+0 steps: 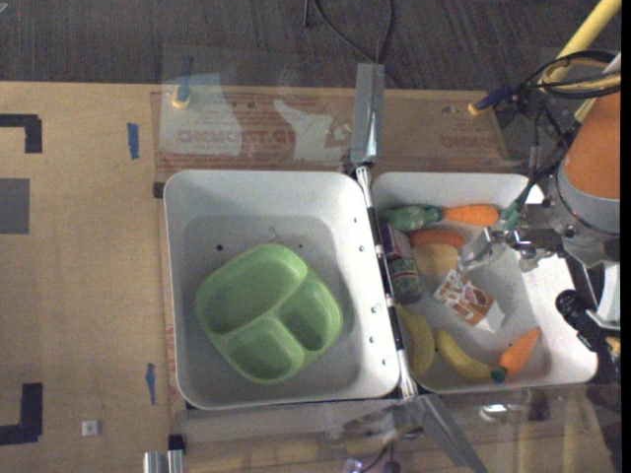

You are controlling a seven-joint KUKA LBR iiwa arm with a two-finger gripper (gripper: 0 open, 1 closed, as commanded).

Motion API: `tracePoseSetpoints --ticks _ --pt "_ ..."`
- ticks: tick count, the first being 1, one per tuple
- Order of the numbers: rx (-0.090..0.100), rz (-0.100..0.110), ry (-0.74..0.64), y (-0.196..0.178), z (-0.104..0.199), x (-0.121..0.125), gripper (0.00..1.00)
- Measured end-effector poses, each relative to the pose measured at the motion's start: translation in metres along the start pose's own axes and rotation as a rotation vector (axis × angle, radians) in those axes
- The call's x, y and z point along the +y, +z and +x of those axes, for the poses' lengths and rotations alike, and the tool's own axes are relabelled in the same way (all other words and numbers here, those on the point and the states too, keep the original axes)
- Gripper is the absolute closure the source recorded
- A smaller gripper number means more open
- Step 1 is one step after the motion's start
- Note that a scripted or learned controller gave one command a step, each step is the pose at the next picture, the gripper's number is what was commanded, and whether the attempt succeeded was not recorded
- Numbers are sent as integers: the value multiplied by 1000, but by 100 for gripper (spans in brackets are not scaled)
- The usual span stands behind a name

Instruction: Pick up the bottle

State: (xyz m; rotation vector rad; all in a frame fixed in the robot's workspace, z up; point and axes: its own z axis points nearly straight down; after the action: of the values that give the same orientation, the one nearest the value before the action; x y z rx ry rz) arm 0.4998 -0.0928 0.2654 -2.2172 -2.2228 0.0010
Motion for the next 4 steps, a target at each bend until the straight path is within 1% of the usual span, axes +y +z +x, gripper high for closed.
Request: tracePoseSetpoints --ticks 1,2,3,4 --pt "0 -2 1 -10 0 1 100" --pt "-2 -3 170 -100 44 42 100" --pt "-1 -3 572 -163 77 50 100" --pt "-1 -4 541 -145 104 138 100"
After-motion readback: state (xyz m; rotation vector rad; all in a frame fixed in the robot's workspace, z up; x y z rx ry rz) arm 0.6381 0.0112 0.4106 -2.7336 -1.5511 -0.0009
